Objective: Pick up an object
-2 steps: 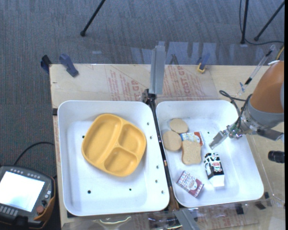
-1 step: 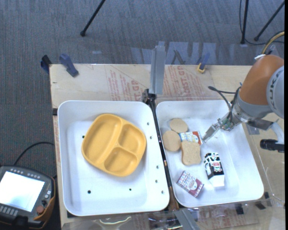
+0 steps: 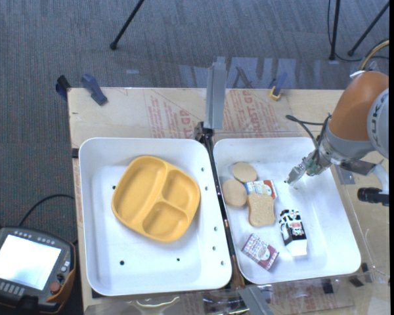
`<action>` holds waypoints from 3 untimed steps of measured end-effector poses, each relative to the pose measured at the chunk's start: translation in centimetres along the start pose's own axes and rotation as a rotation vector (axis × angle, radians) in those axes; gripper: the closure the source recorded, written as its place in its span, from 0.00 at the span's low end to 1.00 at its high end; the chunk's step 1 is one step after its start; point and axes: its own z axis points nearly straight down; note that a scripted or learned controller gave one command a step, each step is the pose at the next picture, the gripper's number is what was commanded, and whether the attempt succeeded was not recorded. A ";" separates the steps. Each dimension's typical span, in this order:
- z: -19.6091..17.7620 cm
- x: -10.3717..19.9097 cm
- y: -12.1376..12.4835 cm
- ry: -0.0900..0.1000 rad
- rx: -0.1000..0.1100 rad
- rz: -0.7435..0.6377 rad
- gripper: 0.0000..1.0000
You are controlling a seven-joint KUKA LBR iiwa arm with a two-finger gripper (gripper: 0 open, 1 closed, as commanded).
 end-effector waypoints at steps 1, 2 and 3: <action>0.1 0.1 0.0 0.001 0.001 -0.001 0.00; -6.6 1.5 -3.2 -0.002 -0.003 0.071 0.00; -4.1 2.5 -5.1 0.005 0.004 0.209 0.00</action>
